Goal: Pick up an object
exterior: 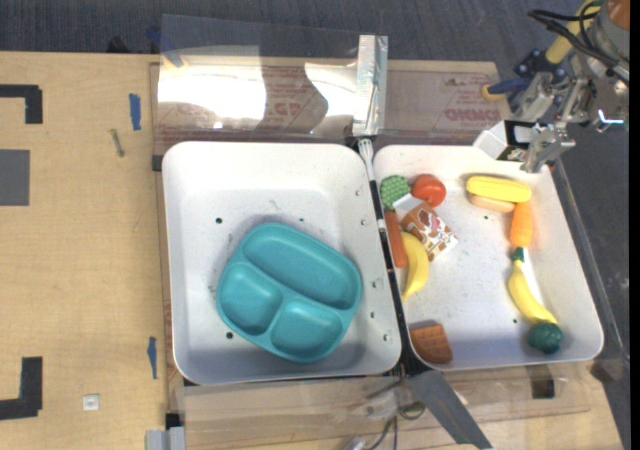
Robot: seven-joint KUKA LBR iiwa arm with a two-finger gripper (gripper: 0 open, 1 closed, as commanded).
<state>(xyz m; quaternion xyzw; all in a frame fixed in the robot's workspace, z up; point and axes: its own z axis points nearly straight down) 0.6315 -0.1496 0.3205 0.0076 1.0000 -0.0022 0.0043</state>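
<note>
The right bin (470, 298) holds several toy foods. These include a yellow and tan hot dog (498, 191), an orange carrot (520, 225), a banana (527, 298) with a dark green ball (545, 338) at its tip, a red tomato (428, 188) and a printed packet (430, 230). A second banana (415, 270) and a brown slice (432, 341) lie nearby. My gripper (545, 150) hangs over the bin's back right corner, just behind and to the right of the hot dog. It holds nothing that I can see.
The left bin (200, 188) carries a teal divided plate (290, 290). A green item (394, 188) and an orange stick (397, 240) lie against the wall between the bins. Behind the bins stand a cardboard wall (440, 98) and a metal post (370, 83).
</note>
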